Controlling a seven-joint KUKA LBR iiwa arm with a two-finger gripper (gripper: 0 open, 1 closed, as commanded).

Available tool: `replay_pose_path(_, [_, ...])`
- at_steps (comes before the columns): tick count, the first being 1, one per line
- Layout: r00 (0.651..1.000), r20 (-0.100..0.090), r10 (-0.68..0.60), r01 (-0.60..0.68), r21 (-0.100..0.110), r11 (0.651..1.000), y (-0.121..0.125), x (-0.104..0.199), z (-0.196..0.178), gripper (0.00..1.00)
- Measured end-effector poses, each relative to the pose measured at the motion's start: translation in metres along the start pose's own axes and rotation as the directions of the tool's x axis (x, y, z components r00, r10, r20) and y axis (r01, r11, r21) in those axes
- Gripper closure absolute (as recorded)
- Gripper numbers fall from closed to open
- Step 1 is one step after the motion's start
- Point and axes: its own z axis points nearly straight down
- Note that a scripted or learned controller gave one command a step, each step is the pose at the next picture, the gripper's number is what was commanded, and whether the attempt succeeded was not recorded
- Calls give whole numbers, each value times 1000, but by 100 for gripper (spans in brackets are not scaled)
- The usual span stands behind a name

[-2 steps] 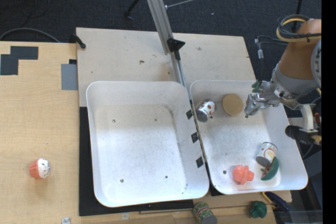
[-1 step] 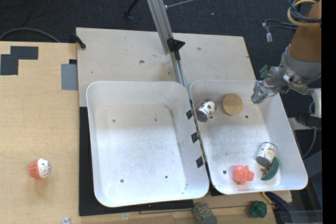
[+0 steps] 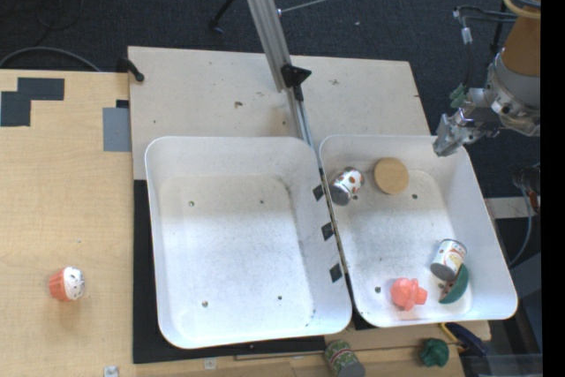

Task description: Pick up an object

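Observation:
The right bin [image 3: 477, 216] holds a round tan wooden disc [image 3: 391, 176], a small red-and-white can lying on its side [image 3: 347, 184], a white can with an orange label [image 3: 448, 260], a pink toy [image 3: 407, 293] and a dark green piece [image 3: 456, 288]. My gripper [image 3: 450, 138] hangs over the bin's far right corner, to the right of the disc and apart from it. I see nothing between its fingers.
The left bin [image 3: 177, 190] adjoins the right one along a divider with black clips. A metal rail [image 3: 265, 9] slants in from the back. A small red-and-white toy [image 3: 66, 283] lies on the wooden bench at left. Two green items [image 3: 433, 352] sit below the right bin.

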Motion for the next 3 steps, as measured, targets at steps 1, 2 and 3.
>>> replay_pose_path(1, [1000, -3, -2, 2, 7, 1000, -4, 55, -2, 100])
replay_pose_path(2, [1000, -3, -2, 2, 9, 1000, 0, 97, 7, 100])
replay_pose_path(3, [1000, -4, -2, 2, 9, 1000, -4, 152, 7, 100])
